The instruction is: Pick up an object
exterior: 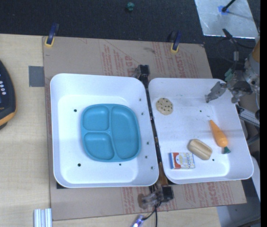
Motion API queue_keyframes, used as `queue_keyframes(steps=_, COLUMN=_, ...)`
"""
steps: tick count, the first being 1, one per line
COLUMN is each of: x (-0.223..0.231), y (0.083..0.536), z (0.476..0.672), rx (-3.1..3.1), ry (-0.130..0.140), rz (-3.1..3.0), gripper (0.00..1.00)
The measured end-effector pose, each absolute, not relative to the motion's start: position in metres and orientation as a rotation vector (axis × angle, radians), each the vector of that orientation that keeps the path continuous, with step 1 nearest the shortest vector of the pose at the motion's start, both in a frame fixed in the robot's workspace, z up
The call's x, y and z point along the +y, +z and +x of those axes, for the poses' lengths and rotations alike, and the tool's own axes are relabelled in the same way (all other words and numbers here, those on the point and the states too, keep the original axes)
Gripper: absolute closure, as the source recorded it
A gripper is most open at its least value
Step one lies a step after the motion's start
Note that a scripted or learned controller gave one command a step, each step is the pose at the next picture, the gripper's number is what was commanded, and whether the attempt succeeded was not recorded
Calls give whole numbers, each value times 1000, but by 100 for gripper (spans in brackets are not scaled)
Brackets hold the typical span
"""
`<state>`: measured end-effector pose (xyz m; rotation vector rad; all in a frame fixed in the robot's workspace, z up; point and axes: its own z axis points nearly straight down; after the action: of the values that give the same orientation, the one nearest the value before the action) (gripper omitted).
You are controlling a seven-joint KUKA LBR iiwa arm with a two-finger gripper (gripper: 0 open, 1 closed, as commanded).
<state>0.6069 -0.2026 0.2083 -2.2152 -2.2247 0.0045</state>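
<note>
Below the empty, spread end effector (222, 91): orange plastic carrot (218, 133) lies nearest; descend centred, fingers straddling its narrow width.

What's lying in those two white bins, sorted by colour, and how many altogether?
Blue: 1, the divided plate
Orange: 1, the carrot
Tan: 2, the cookie and the bread roll
Red, white and blue: 1, the small carton
Total: 5
</note>
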Motion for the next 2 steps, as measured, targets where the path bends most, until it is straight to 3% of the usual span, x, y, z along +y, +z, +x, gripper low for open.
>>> queue_keyframes(steps=1, x=-212, y=90, z=565, rx=-2224, ry=8, rz=-2212, gripper=0)
queue_keyframes(steps=2, x=-213, y=102, z=566, rx=-2229, ry=8, rz=-2211, gripper=100)
